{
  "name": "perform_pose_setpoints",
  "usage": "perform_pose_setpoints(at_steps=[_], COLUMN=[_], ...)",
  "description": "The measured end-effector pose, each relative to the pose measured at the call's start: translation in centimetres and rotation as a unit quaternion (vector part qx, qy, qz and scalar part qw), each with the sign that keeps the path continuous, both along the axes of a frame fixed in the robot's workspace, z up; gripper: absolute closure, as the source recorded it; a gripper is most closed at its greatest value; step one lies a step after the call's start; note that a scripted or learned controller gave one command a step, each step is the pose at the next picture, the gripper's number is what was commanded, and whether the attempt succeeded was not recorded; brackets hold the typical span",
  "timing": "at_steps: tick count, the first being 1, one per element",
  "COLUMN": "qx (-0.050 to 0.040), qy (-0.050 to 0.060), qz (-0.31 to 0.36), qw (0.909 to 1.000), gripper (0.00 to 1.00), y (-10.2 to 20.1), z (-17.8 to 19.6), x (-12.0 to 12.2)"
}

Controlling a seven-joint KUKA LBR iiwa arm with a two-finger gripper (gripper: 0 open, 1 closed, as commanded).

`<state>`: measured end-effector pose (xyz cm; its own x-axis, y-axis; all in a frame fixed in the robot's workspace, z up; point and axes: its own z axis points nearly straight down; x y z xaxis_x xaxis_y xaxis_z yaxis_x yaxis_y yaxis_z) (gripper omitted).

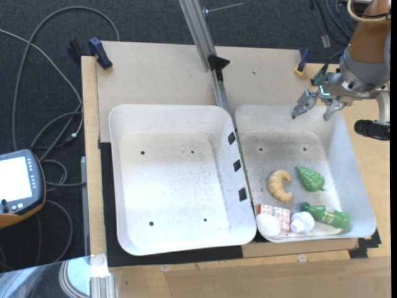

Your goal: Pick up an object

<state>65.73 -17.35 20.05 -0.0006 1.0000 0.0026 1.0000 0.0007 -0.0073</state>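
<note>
white right bin (pixel 347 160) has a croissant (pixel 280 185) low down; gripper (pixel 316 106) hangs spread and empty up top, so it's pre-grasp, needs to drop toward something.

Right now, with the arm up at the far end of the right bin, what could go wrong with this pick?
1. The gripper hovers over the right bin at its far end, away from every object; a straight descent would likely close on bare floor.
2. The bottle, white object and red-and-white packet crowd the near wall, leaving little finger room.
3. The croissant and green toy lie close together; reaching one may nudge the other.
</note>
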Motion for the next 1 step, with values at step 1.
perform_pose_setpoints(at_steps=[1], qx=[-0.0008], qy=[-0.002], qz=[0.000], qw=[1.0000], gripper=[0.00], y=[-0.01], z=[0.27], x=[0.06])
